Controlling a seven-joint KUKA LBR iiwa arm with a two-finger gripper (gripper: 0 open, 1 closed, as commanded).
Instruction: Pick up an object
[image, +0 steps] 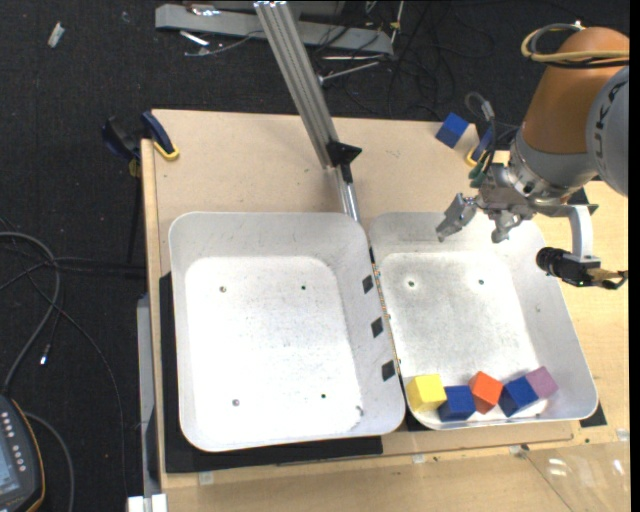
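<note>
Five blocks in the right bin (560, 330), along its near edge: yellow block (427, 390), blue block (458, 402), orange block (487, 389), second blue block (519, 394), purple block (541, 381). Farther back, claw (476, 226) open, holding nothing, above that bin's far rim.

The right bin (560, 330) has broad bare floor across its middle and far part, open to a descent. Its near edge is crowded: a yellow block (427, 389), two blue blocks (457, 402) (518, 395), an orange block (486, 388) and a purple block (541, 381) sit packed together against the rim. The hand (478, 222) hovers with fingers spread over the far rim. The left bin (200, 240) offers bare floor throughout.
</note>
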